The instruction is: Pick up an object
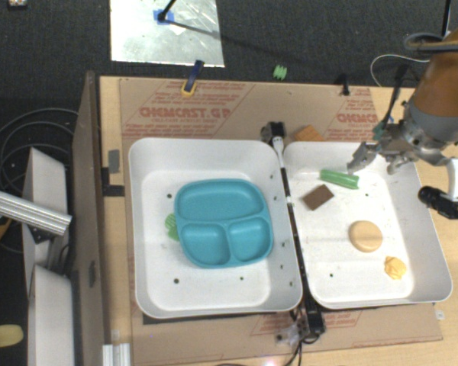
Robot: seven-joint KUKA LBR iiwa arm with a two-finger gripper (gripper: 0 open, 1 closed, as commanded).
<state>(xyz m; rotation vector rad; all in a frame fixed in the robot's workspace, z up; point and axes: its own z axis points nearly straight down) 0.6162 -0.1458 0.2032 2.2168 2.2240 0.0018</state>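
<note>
Desk (pixel 214 101) carried two shallow white bins side by side, viewed from above at a slant. Nearest the camera in the right bin (pixel 424 280) lay a small yellow lump (pixel 395 267), close to the front right corner. Just behind it and a little to the left sat a round tan piece (pixel 366 235), apart from the lump. Left bin (pixel 149 204) held a blue divided tray (pixel 221 221) with three compartments, taking up most of the floor; a sliver of a green item (pixel 170 223) showed at the tray's left edge, mostly hidden beneath it. Further back in the right bin, a flat brown piece (pixel 317 197) lay near the wall shared by the two bins. Behind it, near but not touching, was a green stick-shaped object (pixel 339 178), lying roughly level with its right end towards the arm. Gripper (pixel 382 158) hung over the back right part of the right bin, just to the right of the green object's end, with its two fingers spread apart and nothing between them. Arm came in from the right, with the orange band (pixel 443 78) above the wrist. An orange item (pixel 306 134) lay on the desk beyond the back rim of the right bin. Farthest back, a shiny sheet (pixel 166 21) lay on the dark floor.
</note>
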